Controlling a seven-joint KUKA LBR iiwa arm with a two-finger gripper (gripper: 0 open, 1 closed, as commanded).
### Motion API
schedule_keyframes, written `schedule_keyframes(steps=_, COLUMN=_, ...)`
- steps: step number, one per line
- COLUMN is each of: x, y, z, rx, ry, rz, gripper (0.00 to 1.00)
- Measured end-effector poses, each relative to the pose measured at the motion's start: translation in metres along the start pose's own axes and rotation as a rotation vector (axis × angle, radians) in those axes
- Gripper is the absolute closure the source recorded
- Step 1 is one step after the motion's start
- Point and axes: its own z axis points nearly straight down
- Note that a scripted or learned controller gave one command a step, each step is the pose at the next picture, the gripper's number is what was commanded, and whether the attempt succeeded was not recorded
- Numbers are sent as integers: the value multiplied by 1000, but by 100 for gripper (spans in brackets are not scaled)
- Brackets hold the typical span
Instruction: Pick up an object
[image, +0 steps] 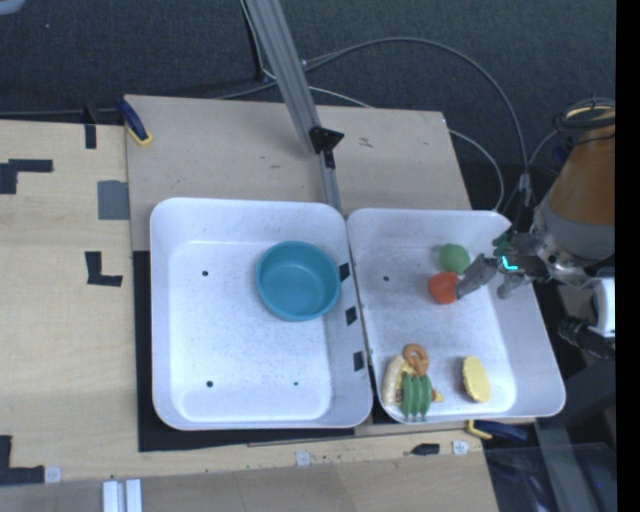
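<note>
In the right bin (520, 340) lie a red round object (442, 290) and a green round object (453, 257), touching each other near the bin's far middle. A yellow oval piece (476, 380) and a cluster of toy vegetables (412, 382) rest by the near wall. My gripper (486, 286) hangs over the bin's right side, just right of the red object. Its fingers are open, with the left fingertip (466, 286) close beside the red object and nothing between them.
A blue bowl (298, 280) sits in the left bin (180, 330), toward its far right. A metal pole (300, 90) slants down to the seam between the bins. Cables loop behind the right bin.
</note>
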Motion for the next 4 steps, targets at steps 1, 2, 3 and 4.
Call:
schedule_keyframes(steps=1, x=0, y=0, z=0, rx=0, ry=0, rz=0, gripper=0)
schedule_keyframes(steps=2, x=5, y=0, z=62, rx=4, ry=1, rz=0, gripper=0)
schedule_keyframes(steps=3, x=-4, y=1, z=119, rx=4, ry=1, rz=0, gripper=0)
schedule_keyframes(steps=4, x=-4, y=2, z=121, rx=-2, ry=-1, rz=0, gripper=0)
